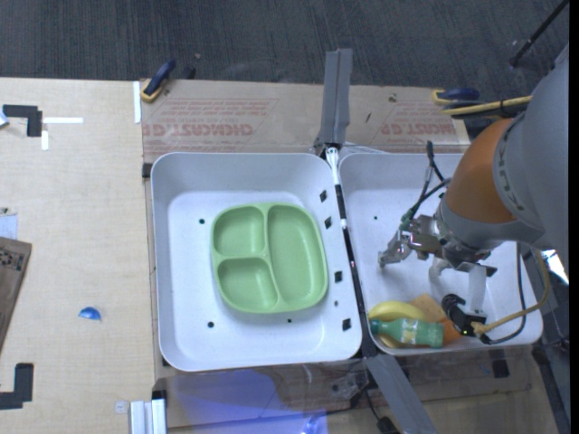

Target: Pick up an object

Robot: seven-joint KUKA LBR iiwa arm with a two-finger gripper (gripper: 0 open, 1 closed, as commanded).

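Hovering low inside the right bin (pixel 362 197), the end effector (pixel 398 251) sits at the end of the grey arm (pixel 543 152) with its orange band (pixel 475 183), and whether its fingers are spread or closed cannot be told from this slanted overhead view; nothing is seen caught between them. By that reading the pick is not yet done: the candidate objects lie on the bin floor near the front wall, apart from the end effector. They are a yellow banana (pixel 393 311), a green bottle (pixel 412 333) lying on its side just in front of it, and an orange piece (pixel 445 313) tucked beside them, partly hidden. A descent onto one of them, a closing of the fingers and a lift all appear to remain.

The left bin (pixel 172 242) holds a pale green divided plate (pixel 270 258) with three compartments, lying flat near its middle. Both bins are shallow and white, set side by side, joined by dark clips along the shared wall, and they rest on brown cardboard (pixel 235 116) with reversed red lettering. The light wooden tabletop (pixel 72 197) stretches away to the left, carrying black bracket marks, a small blue item (pixel 88 314) and a dark board (pixel 11 278) at the edge. Beyond it lies dark grey carpet (pixel 271 16). Cables (pixel 516 319) trail around the wrist and over the right bin's rim.
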